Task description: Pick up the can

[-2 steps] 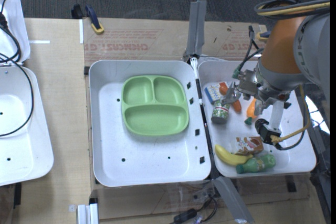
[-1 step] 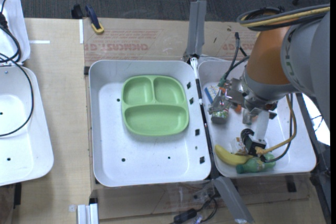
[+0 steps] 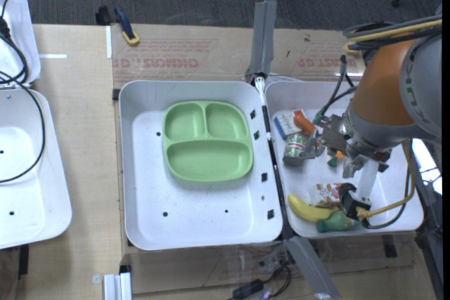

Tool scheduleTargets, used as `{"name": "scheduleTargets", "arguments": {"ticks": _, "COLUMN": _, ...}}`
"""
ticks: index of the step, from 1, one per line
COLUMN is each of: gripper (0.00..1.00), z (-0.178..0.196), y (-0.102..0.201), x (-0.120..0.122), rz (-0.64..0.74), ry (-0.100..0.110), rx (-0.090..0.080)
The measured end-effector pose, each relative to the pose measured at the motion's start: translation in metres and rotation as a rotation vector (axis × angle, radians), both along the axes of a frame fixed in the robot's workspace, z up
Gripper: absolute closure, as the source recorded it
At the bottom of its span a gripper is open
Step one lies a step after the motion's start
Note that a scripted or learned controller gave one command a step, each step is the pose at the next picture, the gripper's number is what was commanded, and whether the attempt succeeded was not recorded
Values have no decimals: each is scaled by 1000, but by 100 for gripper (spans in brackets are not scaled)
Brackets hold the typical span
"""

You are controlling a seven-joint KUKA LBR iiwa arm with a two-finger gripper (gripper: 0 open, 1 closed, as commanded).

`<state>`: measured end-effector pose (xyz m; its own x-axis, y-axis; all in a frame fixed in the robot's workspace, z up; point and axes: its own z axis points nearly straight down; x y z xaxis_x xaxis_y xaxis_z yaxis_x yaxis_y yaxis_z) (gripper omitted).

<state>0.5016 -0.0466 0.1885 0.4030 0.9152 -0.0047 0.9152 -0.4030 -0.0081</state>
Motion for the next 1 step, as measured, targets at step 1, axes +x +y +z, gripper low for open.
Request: {"name": "scheduleTargets", "arguments": {"ticks": 1, "gripper": 0, "z": 0, "y": 9, "x": -25, "rz": -42, "ry": -1, "rx": 0}}
